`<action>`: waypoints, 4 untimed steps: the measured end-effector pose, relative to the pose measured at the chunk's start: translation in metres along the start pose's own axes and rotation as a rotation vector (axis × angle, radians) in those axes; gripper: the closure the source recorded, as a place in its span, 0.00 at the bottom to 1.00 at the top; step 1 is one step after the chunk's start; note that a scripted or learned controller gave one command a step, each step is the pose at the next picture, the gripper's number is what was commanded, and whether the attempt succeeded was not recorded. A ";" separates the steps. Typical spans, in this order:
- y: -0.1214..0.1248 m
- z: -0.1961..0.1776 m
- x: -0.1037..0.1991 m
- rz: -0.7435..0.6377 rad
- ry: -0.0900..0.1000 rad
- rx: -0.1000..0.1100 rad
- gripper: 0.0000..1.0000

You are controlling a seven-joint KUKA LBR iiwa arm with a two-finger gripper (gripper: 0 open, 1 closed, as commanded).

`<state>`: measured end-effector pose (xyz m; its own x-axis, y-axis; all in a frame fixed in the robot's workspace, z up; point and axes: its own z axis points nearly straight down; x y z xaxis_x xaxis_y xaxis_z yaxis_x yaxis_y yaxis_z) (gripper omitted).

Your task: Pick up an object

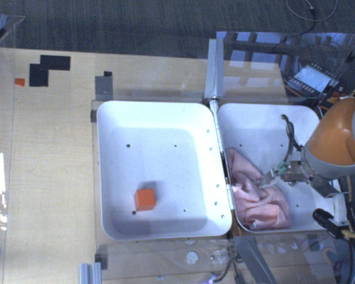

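In the camera view, the pink cloth (257,197) lies crumpled in the right bin (251,126), bunched against that bin's left wall and running from its middle down to its near edge, so its long axis goes roughly far-to-near. The gripper (274,177) sits just to the right of the cloth's upper part and appears to touch its right edge; whether it is clenched or released I cannot tell, since the tip is small and blurred against the fabric, and no cloth can be made out inside it. The coming move therefore turns on a short reach leftward and down into the folds. The arm (337,141) enters from the right, its orange band high over the bin's right edge, wrist bent so the gripper points left and downward. An orange cube (145,199) rests alone in the left bin (112,158), near its near-left corner, well apart from the gripper.
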<state>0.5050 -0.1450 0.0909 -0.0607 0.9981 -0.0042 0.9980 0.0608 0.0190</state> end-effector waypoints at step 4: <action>0.074 0.002 0.016 -0.068 0.001 0.003 0.00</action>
<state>0.5784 -0.1243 0.0901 -0.1281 0.9918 -0.0047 0.9916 0.1282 0.0158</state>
